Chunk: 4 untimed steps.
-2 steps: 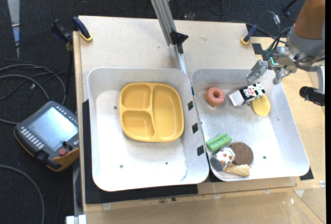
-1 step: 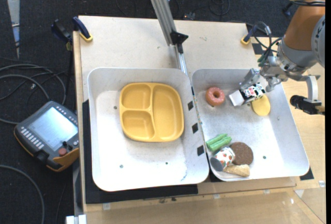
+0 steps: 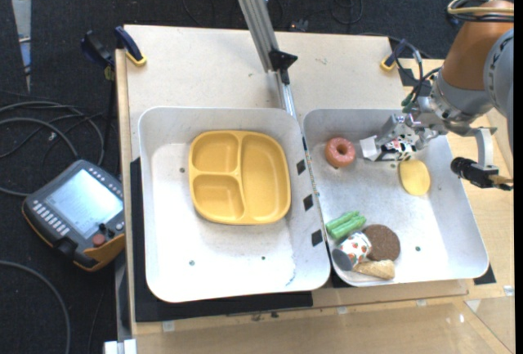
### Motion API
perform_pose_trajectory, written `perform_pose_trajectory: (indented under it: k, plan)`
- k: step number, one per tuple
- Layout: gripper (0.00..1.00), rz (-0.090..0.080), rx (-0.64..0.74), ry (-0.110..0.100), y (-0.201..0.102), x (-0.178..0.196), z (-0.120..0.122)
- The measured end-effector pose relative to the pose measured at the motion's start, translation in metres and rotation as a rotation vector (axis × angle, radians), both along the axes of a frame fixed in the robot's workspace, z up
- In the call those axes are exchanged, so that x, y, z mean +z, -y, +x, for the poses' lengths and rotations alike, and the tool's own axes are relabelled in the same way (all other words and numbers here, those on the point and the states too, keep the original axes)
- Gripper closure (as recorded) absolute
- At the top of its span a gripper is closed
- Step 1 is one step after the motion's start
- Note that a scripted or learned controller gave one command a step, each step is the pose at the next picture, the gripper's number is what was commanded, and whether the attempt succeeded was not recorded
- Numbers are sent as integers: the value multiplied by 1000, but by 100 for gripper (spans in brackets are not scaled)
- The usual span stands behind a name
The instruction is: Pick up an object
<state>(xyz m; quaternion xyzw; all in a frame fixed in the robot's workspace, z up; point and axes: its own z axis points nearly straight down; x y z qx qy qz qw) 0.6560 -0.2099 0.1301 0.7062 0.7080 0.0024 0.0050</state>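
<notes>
The divided plate (image 3: 240,177) lies in the left bin (image 3: 163,262), while in the right bin (image 3: 458,254) the doughnut (image 3: 340,152) sits left of the gripper (image 3: 391,147), the lemon (image 3: 415,177) just right of it, and the cookie (image 3: 382,243) nearer the front.

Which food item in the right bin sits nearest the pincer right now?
The yellow lemon-shaped piece, just below the pincer. The pink donut lies farther left, and the green beans and brown cookie sit near the bin's front.
</notes>
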Motion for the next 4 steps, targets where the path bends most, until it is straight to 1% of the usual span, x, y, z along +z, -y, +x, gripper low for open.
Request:
perform_pose_trajectory:
  k: [1,2,3,4]
  plan:
    - [0,1,0,8,-1,-14,5]
    - [100,-5,2,20,1,1,8]
    - [100,2,1,-4,-4,46,10]
    - [100,2,0,-4,-3,82,12]
